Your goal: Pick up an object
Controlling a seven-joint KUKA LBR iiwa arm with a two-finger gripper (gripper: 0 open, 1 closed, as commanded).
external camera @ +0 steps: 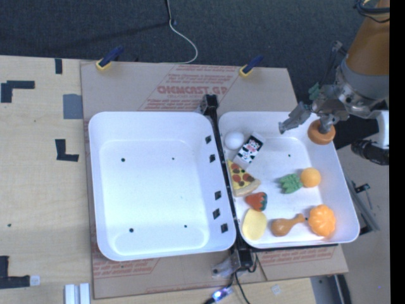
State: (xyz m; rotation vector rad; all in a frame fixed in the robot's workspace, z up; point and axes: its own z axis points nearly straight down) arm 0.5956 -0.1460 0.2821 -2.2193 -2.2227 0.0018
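Looking down on the bench, there are two white bins side by side on a cardboard sheet. The left bin just shows its bare floor with a few dark dots. The right bin has all the toys.

Along its left wall, from far to near: a white ball by the far-left corner, a little black-and-white carton touching it, a pizza slice, a red strawberry-looking piece, and a yellow lemon-shaped thing at the near-left corner. In the middle sits a green leafy piece touching an orange ball. Along the near edge there's a tan drumstick right beside an orange pumpkin at the near-right corner.

The arm comes in from the right, and its gripper hovers over the far-right corner of the right bin. One grey finger sticks out to the left over the bin. An orange round object sits right under the gripper at the bin's far-right rim, close against the wrist hardware. Honestly can't tell whether it's pinched between the fingers or just lying behind them, so I can't tell if the jaws are clenched or released either.

Two blue-and-yellow clamps hold the cardboard's far edge.
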